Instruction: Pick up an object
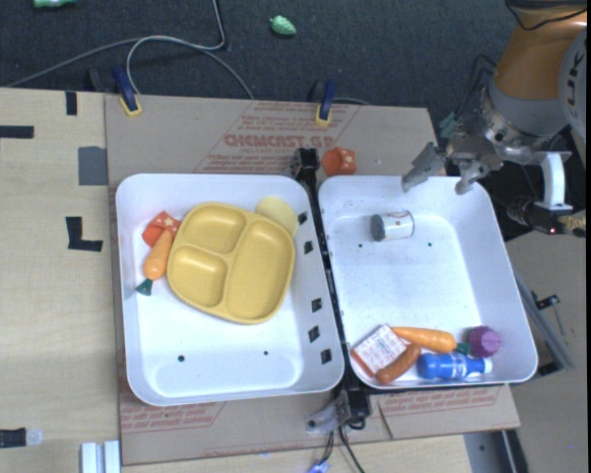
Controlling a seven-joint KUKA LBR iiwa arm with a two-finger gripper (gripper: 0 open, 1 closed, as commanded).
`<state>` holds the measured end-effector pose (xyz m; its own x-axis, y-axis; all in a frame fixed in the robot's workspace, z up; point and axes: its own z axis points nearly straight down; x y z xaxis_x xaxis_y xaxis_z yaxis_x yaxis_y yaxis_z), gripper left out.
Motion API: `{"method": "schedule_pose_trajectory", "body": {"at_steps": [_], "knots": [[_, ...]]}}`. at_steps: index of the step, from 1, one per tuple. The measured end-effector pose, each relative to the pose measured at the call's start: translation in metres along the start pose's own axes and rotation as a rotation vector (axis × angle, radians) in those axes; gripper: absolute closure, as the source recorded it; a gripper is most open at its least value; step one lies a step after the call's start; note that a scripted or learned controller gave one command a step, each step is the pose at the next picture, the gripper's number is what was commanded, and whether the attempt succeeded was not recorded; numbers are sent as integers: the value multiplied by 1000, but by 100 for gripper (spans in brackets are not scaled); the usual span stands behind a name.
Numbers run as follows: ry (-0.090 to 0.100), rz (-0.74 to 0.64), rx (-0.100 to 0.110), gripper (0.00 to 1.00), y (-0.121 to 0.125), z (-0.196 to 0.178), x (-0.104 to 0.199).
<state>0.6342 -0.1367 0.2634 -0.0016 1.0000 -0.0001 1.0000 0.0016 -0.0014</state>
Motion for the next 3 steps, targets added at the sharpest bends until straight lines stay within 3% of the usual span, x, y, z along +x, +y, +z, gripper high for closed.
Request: {"method": "schedule_pose_trajectory", "body": {"at_steps": [1,2,3], "knots": [[0,0,2,0,34,73,12],[0,0,-1,0,9,168,4],[1,-1,-4,0,36,177,3]]}}
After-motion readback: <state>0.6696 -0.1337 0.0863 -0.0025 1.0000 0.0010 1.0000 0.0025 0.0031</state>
